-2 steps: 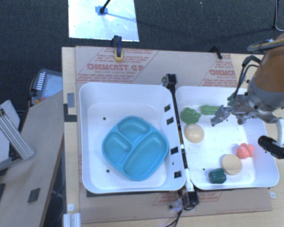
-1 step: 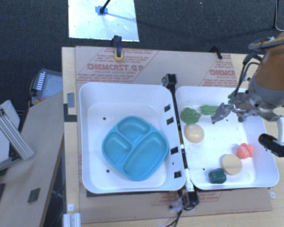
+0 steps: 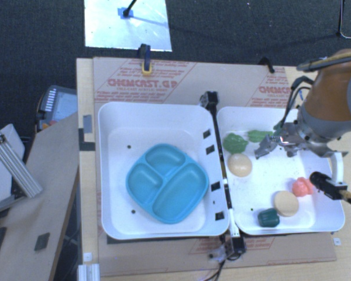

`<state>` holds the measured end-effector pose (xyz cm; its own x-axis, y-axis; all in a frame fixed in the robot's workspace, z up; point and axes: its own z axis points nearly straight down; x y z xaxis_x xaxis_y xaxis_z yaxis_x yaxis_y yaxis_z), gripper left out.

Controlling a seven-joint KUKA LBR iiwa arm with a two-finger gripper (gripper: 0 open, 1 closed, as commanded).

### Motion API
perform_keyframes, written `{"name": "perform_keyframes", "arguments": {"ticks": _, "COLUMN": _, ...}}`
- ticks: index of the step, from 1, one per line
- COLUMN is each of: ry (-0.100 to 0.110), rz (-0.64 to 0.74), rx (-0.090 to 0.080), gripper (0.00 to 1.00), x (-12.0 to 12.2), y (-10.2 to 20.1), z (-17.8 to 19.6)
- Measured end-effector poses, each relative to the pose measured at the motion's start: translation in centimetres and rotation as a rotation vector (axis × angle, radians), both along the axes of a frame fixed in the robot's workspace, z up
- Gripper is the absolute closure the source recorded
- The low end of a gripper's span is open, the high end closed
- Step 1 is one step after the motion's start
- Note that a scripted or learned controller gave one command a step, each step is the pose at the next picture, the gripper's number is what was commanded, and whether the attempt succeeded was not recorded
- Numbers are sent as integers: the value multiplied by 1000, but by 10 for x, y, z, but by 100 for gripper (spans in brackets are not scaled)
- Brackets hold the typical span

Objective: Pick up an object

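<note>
My gripper [image 3: 270,145] hangs low over the back of the right bin [image 3: 333,221], reaching in from the right. A small green piece [image 3: 258,136] lies just to its left, partly under it. Further left sits a bigger green lump [image 3: 234,142], with a cream egg-shaped thing [image 3: 240,165] in front of it. Toward the bin's front lie a pink-red piece [image 3: 302,187], a cream round piece [image 3: 286,204] and a dark teal block [image 3: 268,218]. I see nothing held in the gripper.
The left bin [image 3: 114,119] holds a blue divided plate [image 3: 167,182]. A black-clipped divider [image 3: 217,157] runs between the two bins. Open white floor lies in the right bin's middle, between the gripper and the front pieces.
</note>
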<state>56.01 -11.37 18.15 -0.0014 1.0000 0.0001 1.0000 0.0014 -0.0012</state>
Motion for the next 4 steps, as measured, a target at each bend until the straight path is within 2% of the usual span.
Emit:
{"name": "perform_keyframes", "arguments": {"ticks": 1, "ry": -1, "rz": 0, "rx": 0, "gripper": 0, "x": 4, "y": 3, "z": -60}}
{"name": "perform_keyframes", "arguments": {"ticks": 2, "ry": -7, "rz": 1, "rx": 4, "gripper": 0, "x": 8, "y": 4, "z": -93}}
{"name": "perform_keyframes", "arguments": {"ticks": 3, "ry": -16, "rz": 2, "rx": 3, "gripper": 100, "x": 10, "y": 5, "z": -79}}
{"name": "perform_keyframes", "arguments": {"ticks": 4, "ry": -6, "rz": 2, "rx": -1, "gripper": 100, "x": 14, "y": 0, "z": -17}}
